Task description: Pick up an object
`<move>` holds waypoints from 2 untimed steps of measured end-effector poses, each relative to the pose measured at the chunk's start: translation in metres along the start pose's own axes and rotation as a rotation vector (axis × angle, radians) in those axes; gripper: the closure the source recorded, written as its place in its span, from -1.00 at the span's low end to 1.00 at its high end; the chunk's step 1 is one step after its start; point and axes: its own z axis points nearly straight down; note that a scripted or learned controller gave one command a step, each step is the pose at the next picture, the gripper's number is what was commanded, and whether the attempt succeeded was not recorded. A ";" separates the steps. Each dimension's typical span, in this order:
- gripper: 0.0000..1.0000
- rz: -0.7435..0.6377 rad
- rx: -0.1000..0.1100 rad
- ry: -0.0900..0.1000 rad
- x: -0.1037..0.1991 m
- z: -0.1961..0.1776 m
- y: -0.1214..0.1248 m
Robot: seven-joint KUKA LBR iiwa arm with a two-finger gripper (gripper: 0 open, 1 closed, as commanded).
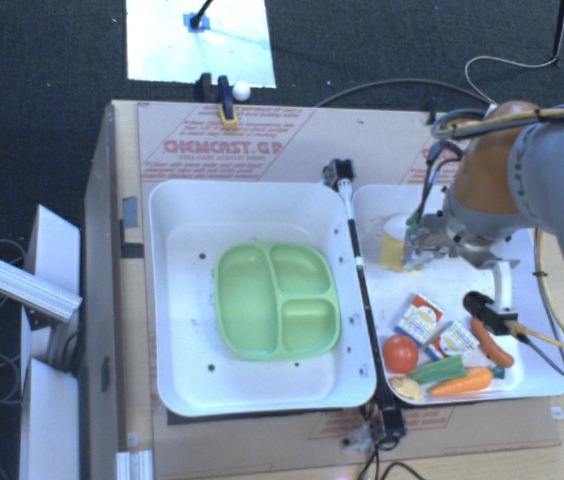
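Note:
My gripper (418, 252) is low in the right bin (542, 388), near its back left corner. It sits right against a pale yellow block (392, 252), just to the block's right; contact is unclear. Nearer the front lie a red tomato (400, 353), two small red-and-white cartons (420, 318) (453, 339), a reddish sausage (492, 344), an orange carrot (461, 381) and a green cucumber (436, 369).
The left bin (177, 268) holds a green divided plate (277, 300). A black-tipped bar (354, 248) runs along the wall between the bins. The grey arm with its orange band (487, 173) covers the right bin's back right. Cables (547, 318) trail along the right bin's side.

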 end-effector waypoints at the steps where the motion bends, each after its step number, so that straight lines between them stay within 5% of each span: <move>1: -1.00 0.000 0.000 0.000 0.000 0.000 0.000; 2: 1.00 -0.001 -0.002 0.000 0.000 -0.011 0.001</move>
